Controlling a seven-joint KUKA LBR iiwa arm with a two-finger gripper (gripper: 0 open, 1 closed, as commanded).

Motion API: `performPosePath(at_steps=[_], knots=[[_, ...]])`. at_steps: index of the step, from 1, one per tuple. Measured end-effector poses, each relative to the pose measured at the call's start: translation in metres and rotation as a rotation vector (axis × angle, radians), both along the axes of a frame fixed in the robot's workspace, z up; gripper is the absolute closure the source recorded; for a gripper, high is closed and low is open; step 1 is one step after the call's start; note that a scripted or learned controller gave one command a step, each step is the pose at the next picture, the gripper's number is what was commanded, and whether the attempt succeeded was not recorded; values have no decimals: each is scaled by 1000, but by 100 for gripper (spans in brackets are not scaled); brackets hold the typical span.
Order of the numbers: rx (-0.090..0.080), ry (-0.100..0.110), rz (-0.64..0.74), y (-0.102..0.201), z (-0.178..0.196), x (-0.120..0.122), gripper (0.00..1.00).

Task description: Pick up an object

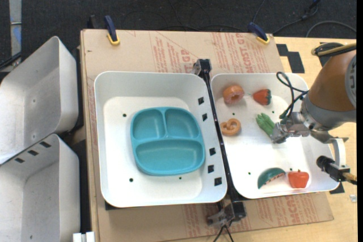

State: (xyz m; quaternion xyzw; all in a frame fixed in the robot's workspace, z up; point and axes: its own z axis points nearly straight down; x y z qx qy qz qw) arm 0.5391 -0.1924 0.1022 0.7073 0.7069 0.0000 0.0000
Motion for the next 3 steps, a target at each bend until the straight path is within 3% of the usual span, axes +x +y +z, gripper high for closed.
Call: performPosePath(at_steps=[2, 3], knots=[[-2, -6, 5, -2, 126, 5, 100], [-1, -2, 4, -2, 133, 6, 100]])
